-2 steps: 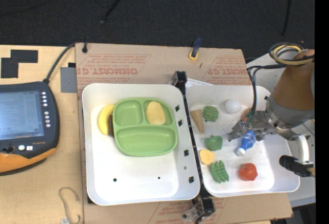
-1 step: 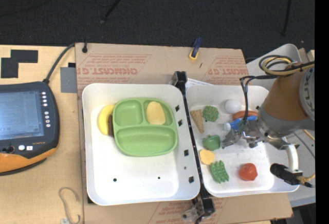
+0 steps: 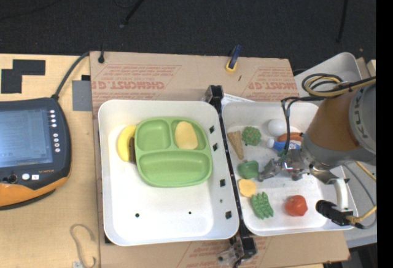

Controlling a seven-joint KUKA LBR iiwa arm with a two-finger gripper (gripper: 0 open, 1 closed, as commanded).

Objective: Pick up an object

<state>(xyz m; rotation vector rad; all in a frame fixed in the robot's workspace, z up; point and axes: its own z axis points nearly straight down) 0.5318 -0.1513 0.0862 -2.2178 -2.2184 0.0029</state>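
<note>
right bin (image 3: 288, 224) on cardboard | gripper (image 3: 268, 169) low, fingers spread | green pepper (image 3: 248, 169) at its 9 o'clock, nothing pinched

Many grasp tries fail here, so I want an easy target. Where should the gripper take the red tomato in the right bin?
Probably across the widest part of the red tomato, coming straight down from above. It looks round and squat, it sits apart from the green spiky toy on its left, and the bin wall lies close below it, so a side approach seems cramped.
</note>
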